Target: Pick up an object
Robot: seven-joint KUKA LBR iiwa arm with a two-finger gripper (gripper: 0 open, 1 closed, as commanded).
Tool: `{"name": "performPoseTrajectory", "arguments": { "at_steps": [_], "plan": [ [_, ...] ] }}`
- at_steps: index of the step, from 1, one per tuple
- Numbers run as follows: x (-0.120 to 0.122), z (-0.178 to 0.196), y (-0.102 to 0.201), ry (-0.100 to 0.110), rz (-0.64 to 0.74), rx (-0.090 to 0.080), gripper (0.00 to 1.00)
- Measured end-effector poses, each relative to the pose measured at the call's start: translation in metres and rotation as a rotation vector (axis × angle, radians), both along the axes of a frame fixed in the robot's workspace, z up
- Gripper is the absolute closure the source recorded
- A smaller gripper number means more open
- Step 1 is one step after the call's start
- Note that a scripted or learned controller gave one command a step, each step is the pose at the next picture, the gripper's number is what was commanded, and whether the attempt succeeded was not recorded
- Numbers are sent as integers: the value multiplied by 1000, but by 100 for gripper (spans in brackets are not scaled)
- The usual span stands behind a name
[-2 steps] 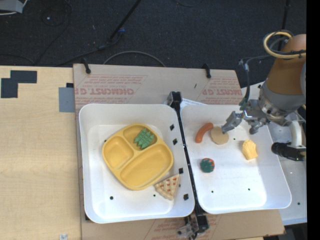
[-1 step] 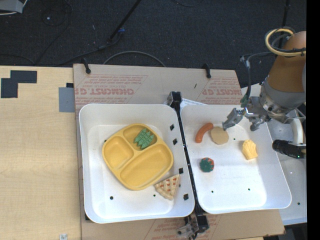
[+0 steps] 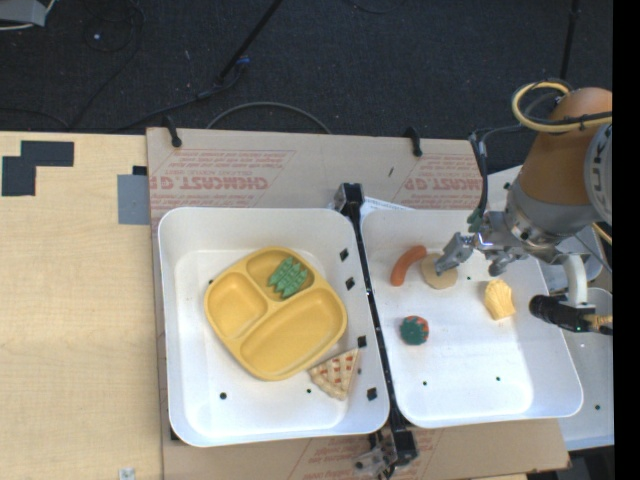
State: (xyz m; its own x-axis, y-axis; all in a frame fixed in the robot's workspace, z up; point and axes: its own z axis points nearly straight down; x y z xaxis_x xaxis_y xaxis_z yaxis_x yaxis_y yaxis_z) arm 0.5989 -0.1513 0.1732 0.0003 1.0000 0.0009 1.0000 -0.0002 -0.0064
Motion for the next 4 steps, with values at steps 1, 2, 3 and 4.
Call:
{"name": "performPoseTrajectory", "arguments": {
  "at_steps": [1, 2, 3, 4],
  "plan": [
    [-11, -55, -4, 2, 0, 1, 0],
    [-12, -88, -3, -1, 0, 0, 0],
    [-11, -75, -4, -3, -2, 0, 100],
    [-20, -20, -8, -8, -3, -1, 100]
  ]
}}
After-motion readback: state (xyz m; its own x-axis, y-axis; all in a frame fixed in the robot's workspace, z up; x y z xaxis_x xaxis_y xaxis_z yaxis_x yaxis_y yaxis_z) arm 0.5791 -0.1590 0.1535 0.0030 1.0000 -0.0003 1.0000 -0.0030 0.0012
